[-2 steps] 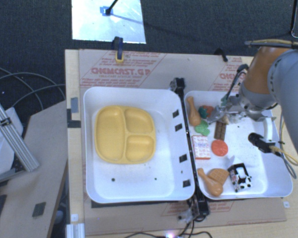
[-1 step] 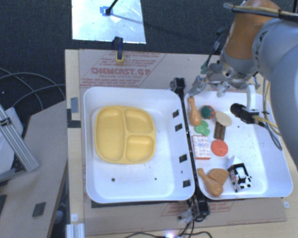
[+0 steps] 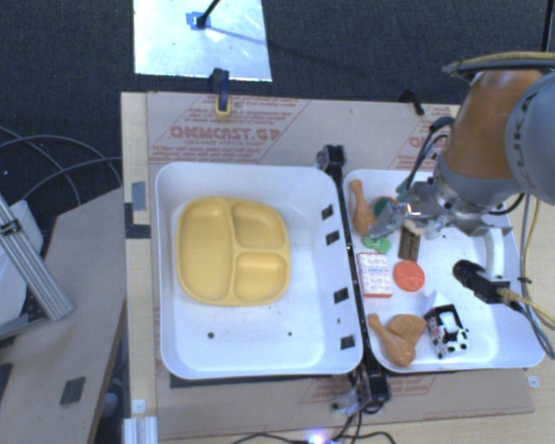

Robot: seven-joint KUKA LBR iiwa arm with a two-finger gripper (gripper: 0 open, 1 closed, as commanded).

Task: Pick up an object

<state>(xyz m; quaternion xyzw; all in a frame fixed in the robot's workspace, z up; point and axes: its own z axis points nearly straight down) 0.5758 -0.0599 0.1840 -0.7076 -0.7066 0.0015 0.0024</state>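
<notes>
Whether the jaws are open or closed cannot be told from this slanted view: the gripper hangs low over the back half of the right bin, and its tip is lost against the grey wrist and the clutter below. The thing nearest to it is a small green piece, bright leaf-green, soft-edged and lumpy. It lies on the bin floor just in front of the gripper's tip and toward the middle wall between the two bins. A darker, teal-green patch shows right at the tip, and it is unclear whether that belongs to the same piece or whether anything is gripped. Just behind the green piece lies a tan drumstick, pointing toward the back rim. Just to its right a small dark brown block stands close below the gripper. Nearer the front sit a red-and-white card and, beside it, a flat orange disc. At the front of the bin are a larger brown drumstick and a black-and-white toy, near each other. The left bin holds a yellow divided tray with three compartments. Both bins rest on a cardboard sheet with red lettering.
</notes>
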